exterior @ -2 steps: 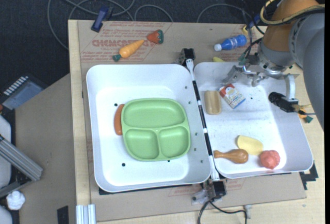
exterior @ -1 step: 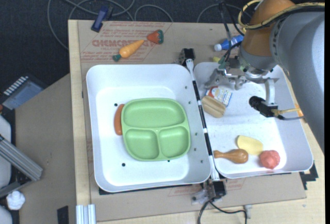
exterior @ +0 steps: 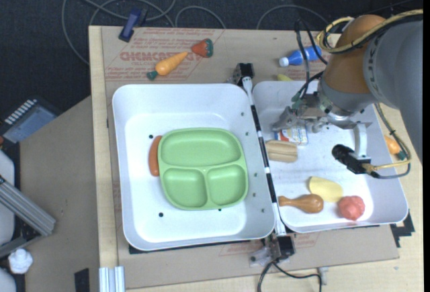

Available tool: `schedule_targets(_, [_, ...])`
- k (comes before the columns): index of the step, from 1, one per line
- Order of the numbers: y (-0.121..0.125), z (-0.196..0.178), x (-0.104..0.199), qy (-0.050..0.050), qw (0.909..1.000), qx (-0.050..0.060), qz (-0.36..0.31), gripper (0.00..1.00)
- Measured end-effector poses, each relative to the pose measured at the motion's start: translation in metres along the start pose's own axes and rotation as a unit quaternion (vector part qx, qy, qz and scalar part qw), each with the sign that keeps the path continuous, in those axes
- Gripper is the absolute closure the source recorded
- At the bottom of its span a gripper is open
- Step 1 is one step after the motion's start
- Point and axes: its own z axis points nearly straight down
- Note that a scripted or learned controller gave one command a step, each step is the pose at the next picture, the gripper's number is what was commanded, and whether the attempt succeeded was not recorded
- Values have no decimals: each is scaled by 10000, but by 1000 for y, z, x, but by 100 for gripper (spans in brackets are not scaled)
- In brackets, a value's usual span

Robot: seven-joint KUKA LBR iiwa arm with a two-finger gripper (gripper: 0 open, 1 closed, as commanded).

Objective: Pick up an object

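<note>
1. The grey arm (exterior: 386, 62) comes in from the right, its orange band (exterior: 353, 59) sitting over the back of the right-hand bin (exterior: 396, 207).
2. The gripper (exterior: 295, 121) is down low in that bin's back-left part, right above a small white and red packet (exterior: 293, 135). From where I stand I cannot tell whether it is gripping anything; the wrist hides the tips.
3. Just in front of the packet lies a tan block like a bread roll (exterior: 281, 151), close against the bin's left wall.
4. Further forward in the same bin lie a yellow piece (exterior: 325, 186), a brown drumstick-shaped toy (exterior: 304, 203) and a red strawberry-like toy (exterior: 351, 207), near one another along the front edge.
5. A black part with a cable (exterior: 351, 158) hangs over the bin's middle, beside the wrist.
6. The left-hand bin (exterior: 131, 150) holds a green divided plate (exterior: 201, 168), with a reddish sausage-shaped thing (exterior: 154, 155) tucked at its left edge.
7. Behind the bins, on the cardboard (exterior: 107, 217), lie a toy carrot (exterior: 169, 64), a red and green toy (exterior: 203, 48) and a blue and white bottle (exterior: 300, 56).
</note>
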Motion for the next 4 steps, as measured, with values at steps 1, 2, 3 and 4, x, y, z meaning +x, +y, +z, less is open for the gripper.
schedule_targets(1, [-103, -38, -31, 2, 10000, 76, 8, 0])
schedule_targets(2, [-127, 0, -13, -1, 10000, 28, -1, 0])
schedule_targets(3, [-47, -53, -94, -11, 10000, 47, 0, 0])
schedule_targets(4, [-68, -88, 2, 13, 10000, 71, -13, 0])
